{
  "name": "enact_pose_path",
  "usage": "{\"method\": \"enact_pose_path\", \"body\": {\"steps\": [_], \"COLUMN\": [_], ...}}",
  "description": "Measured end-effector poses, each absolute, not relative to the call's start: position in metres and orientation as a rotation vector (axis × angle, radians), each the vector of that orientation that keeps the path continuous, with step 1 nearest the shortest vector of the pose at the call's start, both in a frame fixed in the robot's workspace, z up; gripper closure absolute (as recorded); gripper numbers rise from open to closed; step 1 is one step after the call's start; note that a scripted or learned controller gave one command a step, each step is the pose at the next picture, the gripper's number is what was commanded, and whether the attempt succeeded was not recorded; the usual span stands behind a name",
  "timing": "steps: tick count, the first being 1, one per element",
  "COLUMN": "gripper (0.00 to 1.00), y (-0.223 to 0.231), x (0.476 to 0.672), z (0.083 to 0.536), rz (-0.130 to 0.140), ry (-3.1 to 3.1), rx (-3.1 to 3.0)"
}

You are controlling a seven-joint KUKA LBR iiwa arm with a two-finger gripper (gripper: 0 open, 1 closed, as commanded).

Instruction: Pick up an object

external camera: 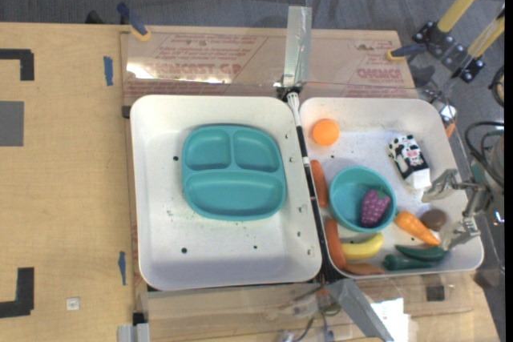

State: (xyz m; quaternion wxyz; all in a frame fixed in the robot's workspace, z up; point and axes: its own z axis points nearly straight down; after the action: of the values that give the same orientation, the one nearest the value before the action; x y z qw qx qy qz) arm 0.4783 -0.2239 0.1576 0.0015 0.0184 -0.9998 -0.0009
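**Hand parked at the right rim, nothing picked yet**

Starting on the left: the left bin (152, 172) carries just a teal tray (233, 171), flat and three-sectioned, hard to get fingers around. Across the divider, the right bin (365, 114) is where the pickings are. An orange ball (325, 132) sits far-left, alone and likely to roll if nudged. A teal bowl (361, 199) holds purple grapes (374, 207); a banana (361, 246) lies just near of it, a carrot (417, 227) to its right, a green pepper (414, 256) by the near wall. A black-and-white cow (407, 154) stands farther back.

Now the hand (458, 208), at the bin's right rim: fingers spread apart, released, nothing between them. The carrot and a brown piece (434, 218) are closest. The risk here is crowding — fingers could land on two things at once, or jam against the wall.
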Motion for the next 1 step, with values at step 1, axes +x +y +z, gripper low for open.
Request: {"method": "enact_pose_path", "body": {"steps": [1], "gripper": [0.00], "y": [-0.2229], "x": [0.4892], "z": [0.0980], "rz": [0.005], "ry": [-3.152], "rx": [0.055]}}
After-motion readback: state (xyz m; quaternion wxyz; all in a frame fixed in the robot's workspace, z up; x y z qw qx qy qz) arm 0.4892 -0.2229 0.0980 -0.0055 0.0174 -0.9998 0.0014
